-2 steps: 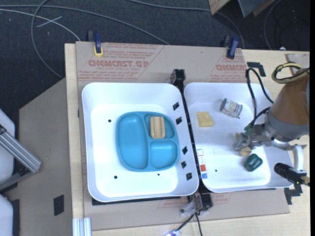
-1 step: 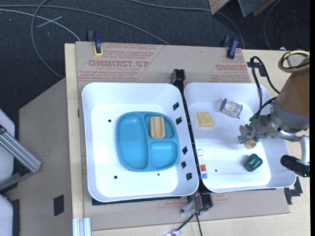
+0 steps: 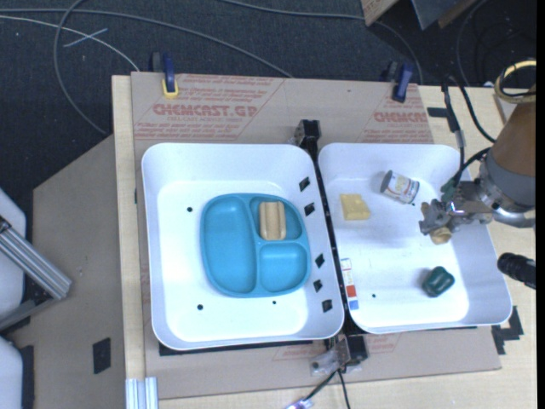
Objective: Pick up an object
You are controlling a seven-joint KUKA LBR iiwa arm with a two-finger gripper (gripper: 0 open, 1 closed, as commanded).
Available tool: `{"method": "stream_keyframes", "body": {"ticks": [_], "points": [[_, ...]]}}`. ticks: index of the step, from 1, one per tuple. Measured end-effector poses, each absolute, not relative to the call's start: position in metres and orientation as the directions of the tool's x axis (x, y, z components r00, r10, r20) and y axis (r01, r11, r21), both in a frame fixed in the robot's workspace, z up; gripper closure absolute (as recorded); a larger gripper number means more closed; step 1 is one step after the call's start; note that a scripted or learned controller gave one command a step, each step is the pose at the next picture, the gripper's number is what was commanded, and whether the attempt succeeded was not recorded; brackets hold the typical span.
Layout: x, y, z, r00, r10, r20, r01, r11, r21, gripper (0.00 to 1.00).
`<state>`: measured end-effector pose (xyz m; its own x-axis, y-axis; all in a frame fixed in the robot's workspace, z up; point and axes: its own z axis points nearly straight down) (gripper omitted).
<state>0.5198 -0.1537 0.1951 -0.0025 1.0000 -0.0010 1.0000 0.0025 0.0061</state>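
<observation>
I see the gripper (image 3: 436,222) low in the right bin (image 3: 477,305); I can't tell its jaw state. A tan piece (image 3: 440,236) sits right beneath, green lump (image 3: 438,281) nearby below.

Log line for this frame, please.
gripper: low in right bin, fingers unclear | near: tan piece | others: green lump, yellow block

Right bin (image 3: 477,309) centre open; small can (image 3: 399,186), yellow block (image 3: 355,207), green object (image 3: 438,281) around.
</observation>
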Motion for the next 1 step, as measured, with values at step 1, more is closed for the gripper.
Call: {"method": "stream_keyframes", "body": {"ticks": [1], "points": [[0.5166, -0.1532, 0.2393, -0.002, 1.000, -0.001, 1.000, 0.002, 0.005, 1.00]]}}
